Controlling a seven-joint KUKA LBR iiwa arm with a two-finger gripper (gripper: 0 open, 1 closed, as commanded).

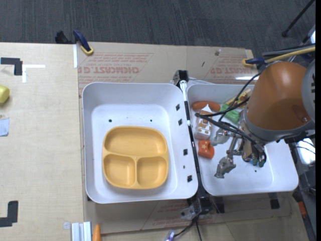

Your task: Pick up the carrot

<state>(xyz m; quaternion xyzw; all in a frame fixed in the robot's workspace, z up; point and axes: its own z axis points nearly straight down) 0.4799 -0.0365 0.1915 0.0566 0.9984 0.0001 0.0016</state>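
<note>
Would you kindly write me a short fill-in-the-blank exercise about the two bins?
1. The yellow tray has ___ compartments.
2. That tray lies in the ___ bin.
3. The gripper hangs over the ___ bin.
4. The orange-red carrot lies near the right bin's ___ edge.

Missing words: three; left; right; far

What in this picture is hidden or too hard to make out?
- Gripper: too small and dark in the camera view to tell how it stands.
- Green item: mostly covered by the arm and cables.
- Right bin: its far right part lies under the arm.
- Carrot: crossed by cables.
</note>
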